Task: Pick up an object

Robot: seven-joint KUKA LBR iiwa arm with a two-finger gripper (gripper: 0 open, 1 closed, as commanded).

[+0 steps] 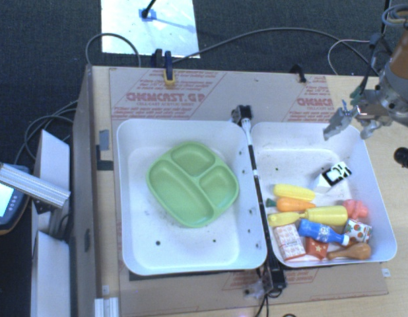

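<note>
Two white bins sit side by side on the bench. The left bin (135, 243) has a green plate (193, 183) in the middle of it, with three parts to hold food. The right bin (296, 152) has a pile of toys pushed toward its near edge and its right side. There is a small black and white thing (336, 174) nearer the far right part of the bin, a bit apart from the rest. Below it lie a yellow toy (294, 191), an orange carrot (291, 204) and a yellow bottle (318, 215), close together. A blue bottle (323, 232) lies under those, next to a red and white box (290, 242) by the near edge. A pink toy (356, 209) sits by the right wall. The gripper (354, 122) hangs over the far right corner of the right bin, above the toys and not touching any. Its two fingers (337, 123) are spread apart with nothing between them.
</note>
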